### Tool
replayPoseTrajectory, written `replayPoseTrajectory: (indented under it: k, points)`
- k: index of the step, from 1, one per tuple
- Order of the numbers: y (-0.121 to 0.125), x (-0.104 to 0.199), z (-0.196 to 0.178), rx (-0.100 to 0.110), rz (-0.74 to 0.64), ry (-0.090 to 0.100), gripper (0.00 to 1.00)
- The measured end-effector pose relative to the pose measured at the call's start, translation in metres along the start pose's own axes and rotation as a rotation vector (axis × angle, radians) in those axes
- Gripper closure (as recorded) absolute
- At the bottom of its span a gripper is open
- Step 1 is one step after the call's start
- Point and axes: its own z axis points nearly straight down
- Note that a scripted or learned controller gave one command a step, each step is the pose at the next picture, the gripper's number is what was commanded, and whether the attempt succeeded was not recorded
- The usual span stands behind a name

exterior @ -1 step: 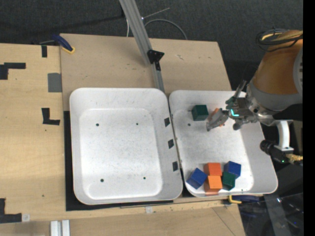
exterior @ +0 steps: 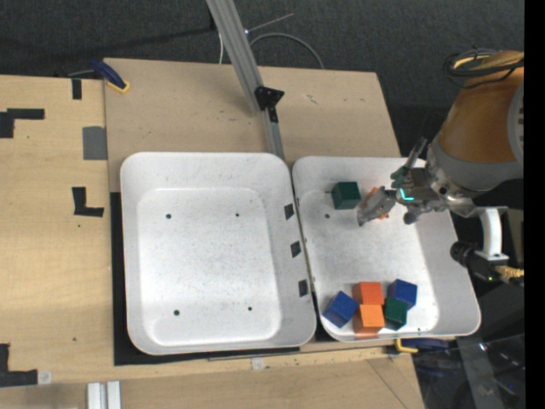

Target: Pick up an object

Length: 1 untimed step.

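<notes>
A small orange block (exterior: pixel 375 204) sits right at the hand (exterior: pixel 381 204), in the right bin (exterior: pixel 443 254); whether the fingers clamp it, I cannot tell. Just beyond the hand's tip lies a dark green cube (exterior: pixel 345 194). Well off toward the bin's near edge, blue, orange and green blocks (exterior: pixel 372 305) cluster.

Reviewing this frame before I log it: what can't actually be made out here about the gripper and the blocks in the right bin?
- Gripper: blurred in the camera view; whether it is open or shut on anything cannot be told.
- Small orange patch at the gripper: too blurred to tell whether it is a block or part of the gripper.
- Block cluster at the right bin's near edge: pieces press together, so stacking and hidden faces are unclear.
- Arm: cut off by the right edge.
</notes>
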Motion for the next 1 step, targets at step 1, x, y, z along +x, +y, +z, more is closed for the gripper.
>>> replayPoseTrajectory:
  k: [1]
  points:
    - [0.0026,0.0065,0.0460,0.005,0.001,0.000,0.00]
